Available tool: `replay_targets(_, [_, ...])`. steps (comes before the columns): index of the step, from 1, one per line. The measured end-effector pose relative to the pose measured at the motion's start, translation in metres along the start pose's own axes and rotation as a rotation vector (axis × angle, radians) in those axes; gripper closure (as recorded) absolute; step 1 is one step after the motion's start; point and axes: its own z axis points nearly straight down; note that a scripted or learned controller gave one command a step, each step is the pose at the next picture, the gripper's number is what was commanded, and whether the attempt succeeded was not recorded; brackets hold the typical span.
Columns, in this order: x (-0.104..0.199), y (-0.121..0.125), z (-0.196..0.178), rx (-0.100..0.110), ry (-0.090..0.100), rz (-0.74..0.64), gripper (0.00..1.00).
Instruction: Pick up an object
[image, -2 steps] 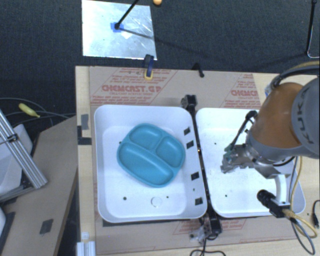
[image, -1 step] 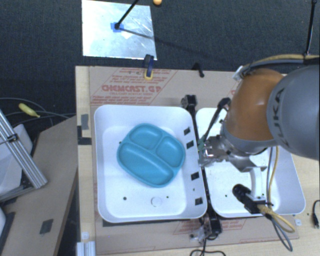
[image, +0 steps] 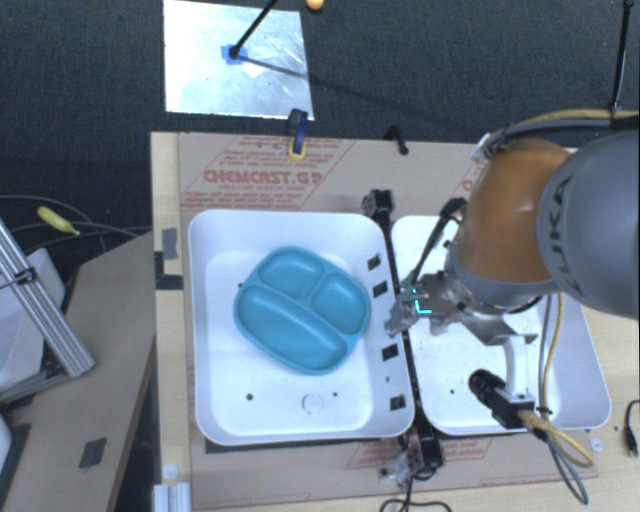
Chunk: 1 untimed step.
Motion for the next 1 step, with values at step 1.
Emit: replay_targets(1, [0.0003, 0.0012, -0.0107, -0.003, 0.001, -0.005, 1.0])
